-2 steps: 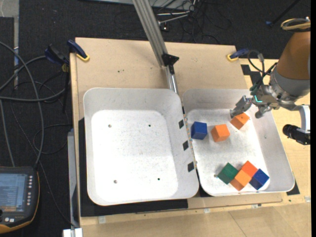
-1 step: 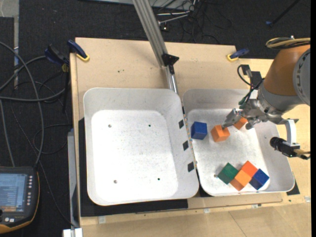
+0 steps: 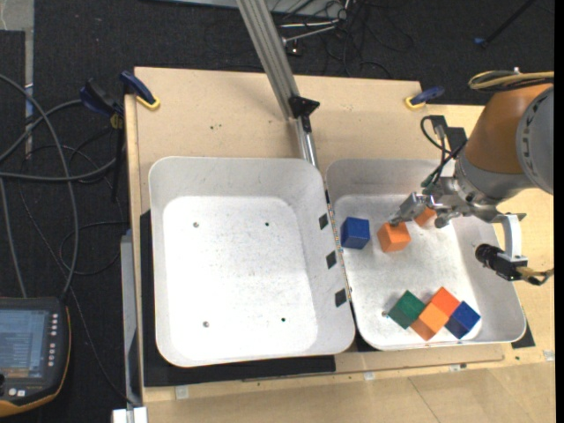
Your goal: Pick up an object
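Tabletop (image 3: 229, 113): light wood, carrying two shallow white bins side by side.

Left bin (image 3: 167, 201): white, speckled floor.

Right bin (image 3: 370, 183): holds five blocks.
- Blue cube (image 3: 355, 233): near the bin's left wall, toward the far half.
- Orange cube (image 3: 394, 236): just beside the blue cube, lying under the tip of the hand.
- Green cube (image 3: 407, 308), orange block (image 3: 436, 311) and blue block (image 3: 463, 319): clustered touching, at the bin's near right corner.

Hand (image 3: 421, 211): low over the right bin's far half, just above the orange cube (whether the hand is released or clenched, cannot tell).
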Controlling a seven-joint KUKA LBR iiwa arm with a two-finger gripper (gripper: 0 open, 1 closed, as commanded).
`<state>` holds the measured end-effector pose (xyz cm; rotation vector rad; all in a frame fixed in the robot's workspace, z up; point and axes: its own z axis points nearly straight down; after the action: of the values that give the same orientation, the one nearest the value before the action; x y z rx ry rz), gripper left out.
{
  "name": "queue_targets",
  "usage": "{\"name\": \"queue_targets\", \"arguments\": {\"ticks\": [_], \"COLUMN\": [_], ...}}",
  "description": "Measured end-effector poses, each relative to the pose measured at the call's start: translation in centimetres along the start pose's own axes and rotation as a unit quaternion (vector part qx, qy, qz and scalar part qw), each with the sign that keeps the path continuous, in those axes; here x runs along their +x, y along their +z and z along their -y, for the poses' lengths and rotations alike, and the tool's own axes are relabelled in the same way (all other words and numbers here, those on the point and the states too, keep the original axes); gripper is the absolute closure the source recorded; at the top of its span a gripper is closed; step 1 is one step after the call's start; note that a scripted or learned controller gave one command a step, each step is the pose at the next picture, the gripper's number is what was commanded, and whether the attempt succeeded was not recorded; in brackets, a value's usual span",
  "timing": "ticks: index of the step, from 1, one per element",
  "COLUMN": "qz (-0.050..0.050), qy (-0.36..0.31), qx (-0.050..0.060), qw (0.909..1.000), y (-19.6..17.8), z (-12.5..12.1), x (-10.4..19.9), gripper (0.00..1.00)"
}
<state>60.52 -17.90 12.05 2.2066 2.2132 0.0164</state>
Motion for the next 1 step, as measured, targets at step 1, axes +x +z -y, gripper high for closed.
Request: {"name": "queue_targets", "arguments": {"ticks": [1], "qz": [0.000], "qy": [0.001], "qx": [-0.003], "qw": [1.0000], "y": [-1.03], "z": [-0.19], "x": [-0.02], "gripper": [1.00]}}
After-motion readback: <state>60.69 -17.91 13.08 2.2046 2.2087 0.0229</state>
